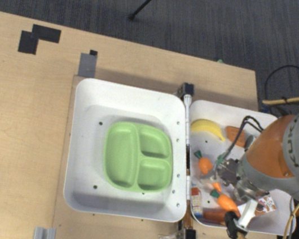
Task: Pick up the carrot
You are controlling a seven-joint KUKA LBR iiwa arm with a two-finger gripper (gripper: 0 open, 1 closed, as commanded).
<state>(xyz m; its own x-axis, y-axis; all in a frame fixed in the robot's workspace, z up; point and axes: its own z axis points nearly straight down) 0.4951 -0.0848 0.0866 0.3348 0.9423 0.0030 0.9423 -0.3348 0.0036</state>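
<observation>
The gripper (228, 186) hangs over the right bin (276, 227), its state unclear; the carrot (225, 201) lies at its six o'clock.

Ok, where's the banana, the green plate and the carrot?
banana (208, 128), camera view, middle of its yellow body
green plate (138, 156), camera view, ridge between compartments
carrot (228, 203), camera view, orange body
</observation>
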